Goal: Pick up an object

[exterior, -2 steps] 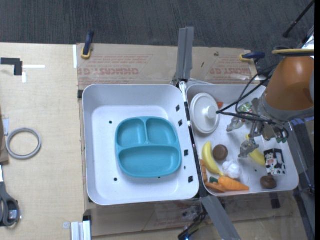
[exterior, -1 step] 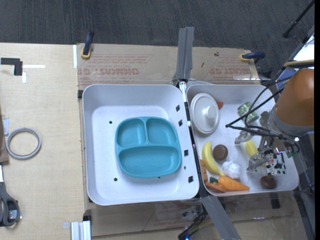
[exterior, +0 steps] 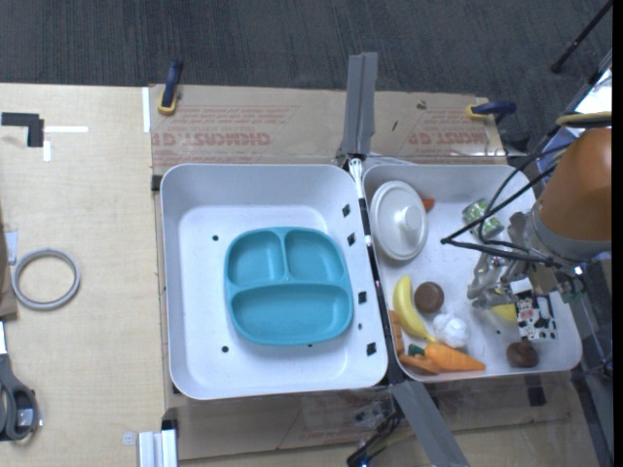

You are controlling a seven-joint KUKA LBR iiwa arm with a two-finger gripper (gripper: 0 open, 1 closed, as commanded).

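The right bin (exterior: 458,175) holds several small objects: an upturned white bowl (exterior: 400,220), a yellow banana (exterior: 409,308), a brown ball (exterior: 428,295), a white lumpy piece (exterior: 451,330), an orange carrot (exterior: 445,358), a dark brown piece (exterior: 523,354) and a green item (exterior: 480,213). My gripper (exterior: 496,288) hangs low over the right half of this bin, just above a small yellow object (exterior: 503,310) that it partly covers. The orange band of the arm (exterior: 582,188) sits above it at the right edge.
The left bin (exterior: 185,261) holds a blue divided plate (exterior: 288,286). A grey post (exterior: 360,105) stands at the back between the bins. On the bench to the left lie a grey ring (exterior: 42,278) and scissors (exterior: 17,407). Black cables (exterior: 496,202) cross the right bin.
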